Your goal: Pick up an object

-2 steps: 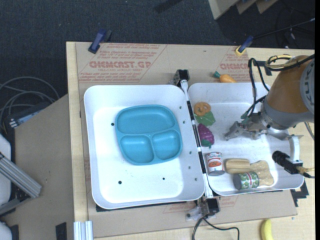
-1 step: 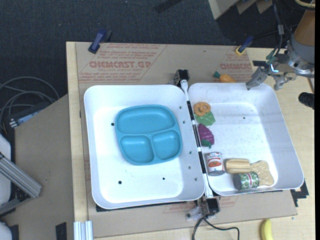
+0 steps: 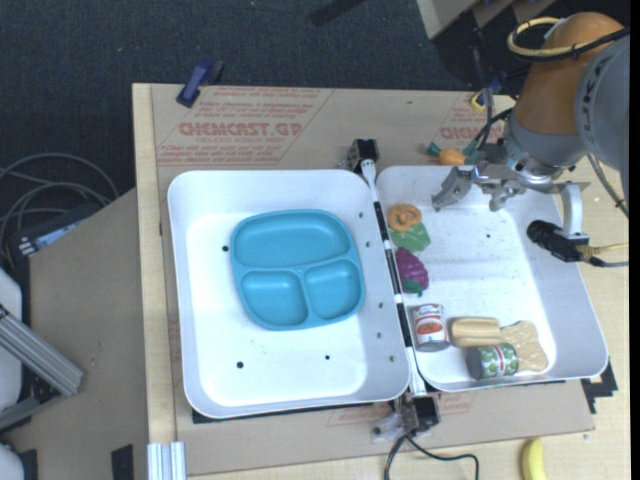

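My gripper [image 3: 469,196] hangs over the far end of the right bin [image 3: 560,298], open, with nothing between its fingers. Along the bin's left wall lie an orange ring-shaped toy [image 3: 403,216], a green leafy piece [image 3: 411,237] and a purple piece [image 3: 411,269], all to the left of and nearer than the gripper. At the near end are a red-labelled can [image 3: 428,326], a bread roll [image 3: 473,330], a slice of toast [image 3: 529,342] and a green can [image 3: 492,361].
The left bin [image 3: 200,318] holds a blue divided plate [image 3: 298,266]. A blue clip [image 3: 200,81] lies at the bench's far left corner, and a small orange and green item [image 3: 447,152] sits behind the right bin. A yellow object [image 3: 533,460] lies below the bench's front edge.
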`<action>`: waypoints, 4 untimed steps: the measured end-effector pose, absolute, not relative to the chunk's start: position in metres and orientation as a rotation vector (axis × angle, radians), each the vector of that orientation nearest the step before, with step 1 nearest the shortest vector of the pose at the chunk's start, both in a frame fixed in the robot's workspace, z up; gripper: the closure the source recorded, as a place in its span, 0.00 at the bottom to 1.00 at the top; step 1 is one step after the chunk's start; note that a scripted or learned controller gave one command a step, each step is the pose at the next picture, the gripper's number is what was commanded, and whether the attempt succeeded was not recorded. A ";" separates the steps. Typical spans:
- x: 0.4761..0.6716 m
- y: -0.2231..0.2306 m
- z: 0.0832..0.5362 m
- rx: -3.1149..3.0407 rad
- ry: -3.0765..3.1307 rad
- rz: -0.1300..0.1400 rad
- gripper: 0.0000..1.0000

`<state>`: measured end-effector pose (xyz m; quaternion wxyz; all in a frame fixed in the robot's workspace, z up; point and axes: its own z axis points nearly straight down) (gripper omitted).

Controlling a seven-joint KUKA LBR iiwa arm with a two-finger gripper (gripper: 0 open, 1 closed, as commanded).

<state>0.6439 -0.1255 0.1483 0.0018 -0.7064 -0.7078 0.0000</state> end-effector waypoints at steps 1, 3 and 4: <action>0.652 -0.092 0.088 -2.222 -2.223 -0.001 0.00; 0.574 -0.126 0.099 -2.227 -2.226 -0.013 1.00; 0.573 -0.126 0.098 -2.226 -2.226 -0.012 0.00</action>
